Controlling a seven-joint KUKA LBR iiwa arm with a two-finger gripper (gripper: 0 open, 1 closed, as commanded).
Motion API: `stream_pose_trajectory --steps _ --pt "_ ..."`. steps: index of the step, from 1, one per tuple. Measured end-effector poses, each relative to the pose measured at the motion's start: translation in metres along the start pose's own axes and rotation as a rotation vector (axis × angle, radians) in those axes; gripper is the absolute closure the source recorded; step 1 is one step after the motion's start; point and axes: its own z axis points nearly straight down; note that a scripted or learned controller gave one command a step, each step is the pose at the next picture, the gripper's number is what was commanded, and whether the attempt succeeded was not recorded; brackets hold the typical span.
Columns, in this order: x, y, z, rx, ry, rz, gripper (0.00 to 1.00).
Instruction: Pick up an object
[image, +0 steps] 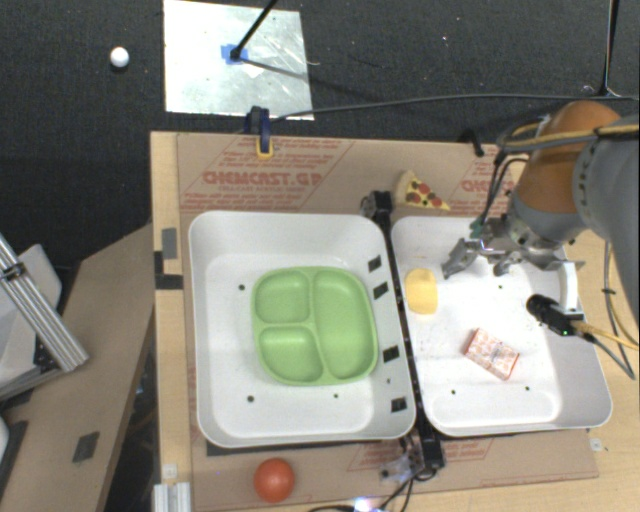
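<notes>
In the camera view, the grey arm with its orange band (560, 150) reaches over the upper part of the shallow white right-hand bin (580, 395), where its two-finger gripper (480, 258) hangs with jaws apart and nothing between them. Within that bin, a pale yellow rounded block (422, 291) lies near the left wall, just left of and below the gripper, and a small pink-and-white wrapped packet (490, 353) lies tilted nearer the bin's middle. Left of that bin, the other white bin (215, 400) holds a light green three-compartment plastic tray (314, 325).
</notes>
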Motion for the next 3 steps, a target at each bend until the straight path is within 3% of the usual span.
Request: stream_pose_trajectory --steps 1,2,3 --pt "0.001 0.0 0.036 0.0 0.0 0.001 0.0" --pt "0.0 0.002 0.022 -0.005 -0.001 0.0 1.0" --pt "-0.005 0.013 -0.033 -0.008 -0.002 0.0 1.0"
